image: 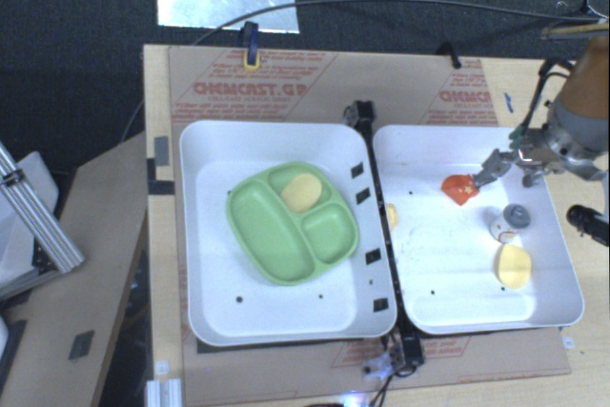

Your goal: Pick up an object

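A red object lies in the upper part of the right bin. Below it to the right sit a small grey and white round object and a pale yellow object. A small yellowish piece rests against that bin's left wall. My gripper hangs over the bin's upper right, just right of the red object and above the grey one. It is open, with nothing between its fingers.
The left bin holds a green divided plate with a yellow object in its top compartment. A black strip with clips joins the two bins. A cable runs across the dark floor behind the bench.
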`<state>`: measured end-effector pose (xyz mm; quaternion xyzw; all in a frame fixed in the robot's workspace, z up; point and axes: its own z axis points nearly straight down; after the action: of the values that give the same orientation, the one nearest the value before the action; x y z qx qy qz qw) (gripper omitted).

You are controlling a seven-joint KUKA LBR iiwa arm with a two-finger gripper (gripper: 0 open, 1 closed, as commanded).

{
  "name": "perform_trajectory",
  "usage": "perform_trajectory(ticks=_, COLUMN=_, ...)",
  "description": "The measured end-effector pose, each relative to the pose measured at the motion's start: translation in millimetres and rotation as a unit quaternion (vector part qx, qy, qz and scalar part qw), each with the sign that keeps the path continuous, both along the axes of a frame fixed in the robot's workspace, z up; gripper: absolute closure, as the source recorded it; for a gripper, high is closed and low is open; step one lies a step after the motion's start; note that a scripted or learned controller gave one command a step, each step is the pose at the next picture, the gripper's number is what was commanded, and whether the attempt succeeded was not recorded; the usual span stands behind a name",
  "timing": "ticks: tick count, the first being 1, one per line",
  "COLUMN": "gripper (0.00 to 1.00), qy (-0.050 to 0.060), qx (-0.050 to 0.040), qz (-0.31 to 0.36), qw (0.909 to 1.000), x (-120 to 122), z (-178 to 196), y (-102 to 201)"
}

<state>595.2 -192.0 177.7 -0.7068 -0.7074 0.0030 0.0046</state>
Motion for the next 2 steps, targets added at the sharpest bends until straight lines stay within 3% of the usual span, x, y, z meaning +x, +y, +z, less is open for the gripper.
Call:
perform_trajectory(ticks=1, gripper=0.00, qy=-0.006, qx=-0.0013, qz=0.002, qw=1.0000, x=3, z=7, y=0)
perform_trajectory(ticks=2, gripper=0.00, qy=-0.005, qx=-0.0010, qz=0.003, qw=1.0000, x=3, z=-36, y=7)
